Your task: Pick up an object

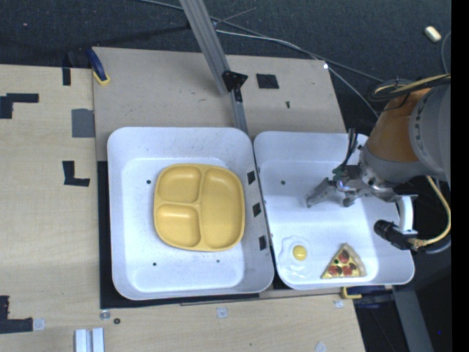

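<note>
Now my tool hangs low over the middle of the right bin, fingers spread apart with nothing between them. Toward 6 o'clock from it, near the bin's front wall, lie a toy fried egg and a toy pizza slice, slightly apart. At 9 o'clock, the left bin holds a yellow divided plate, bare floor around it.

Even overhead light is washing both white bins bright — almost glaring — while the dark floor is sinking into murk. Shadows are staying soft; the whole picture is looking slightly grainy.
</note>
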